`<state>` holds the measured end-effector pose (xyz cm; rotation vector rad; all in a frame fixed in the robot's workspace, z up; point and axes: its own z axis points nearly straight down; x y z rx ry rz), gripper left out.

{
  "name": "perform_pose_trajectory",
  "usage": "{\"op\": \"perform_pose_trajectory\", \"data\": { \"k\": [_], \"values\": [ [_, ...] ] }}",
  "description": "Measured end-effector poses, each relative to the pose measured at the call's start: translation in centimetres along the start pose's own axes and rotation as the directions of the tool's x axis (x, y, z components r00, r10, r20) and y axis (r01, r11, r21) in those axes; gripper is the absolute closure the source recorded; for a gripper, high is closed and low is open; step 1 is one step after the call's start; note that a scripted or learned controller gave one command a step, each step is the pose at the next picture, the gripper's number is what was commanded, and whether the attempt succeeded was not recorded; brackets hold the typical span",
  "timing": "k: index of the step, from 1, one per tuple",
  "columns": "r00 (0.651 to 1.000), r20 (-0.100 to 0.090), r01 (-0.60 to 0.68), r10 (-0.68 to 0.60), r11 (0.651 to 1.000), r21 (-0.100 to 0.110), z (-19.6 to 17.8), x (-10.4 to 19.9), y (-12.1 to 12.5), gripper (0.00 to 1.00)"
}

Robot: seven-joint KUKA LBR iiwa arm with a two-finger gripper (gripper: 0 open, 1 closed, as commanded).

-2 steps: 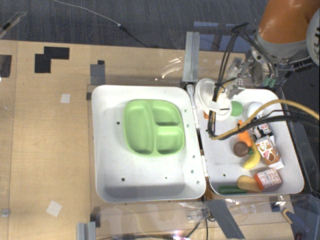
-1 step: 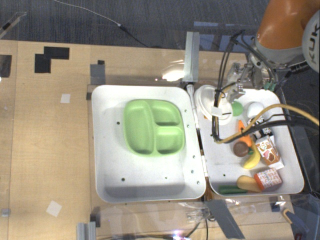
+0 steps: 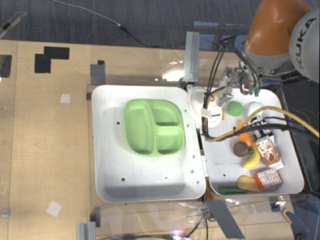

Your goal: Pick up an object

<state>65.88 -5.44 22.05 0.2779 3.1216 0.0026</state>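
Two white bins sit side by side on the counter (image 3: 45,149). Left bin (image 3: 112,179) carries a green divided tray (image 3: 152,126). Right bin (image 3: 292,176) holds the clutter: a green ball (image 3: 234,107), a banana (image 3: 252,159), a brown round thing (image 3: 241,148), two small cartons (image 3: 267,151). The pincer (image 3: 242,85) hangs over the right bin's far end near the ball; whether it's spread or pressed together, I cannot tell

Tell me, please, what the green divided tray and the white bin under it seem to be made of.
Green divided tray: probably moulded plastic, matte, with soft rounded compartment edges and an even colour. White bin: likely plastic too, smooth and slightly glossy, with a faint sheen at its rounded walls.
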Motion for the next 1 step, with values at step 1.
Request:
{"op": "perform_pose_trajectory", "data": {
  "k": [1],
  "values": [
    [0.995, 0.001, -0.101, 0.101, 0.995, 0.0, -2.26, 0.36, -0.56, 1.0]
  ]
}}
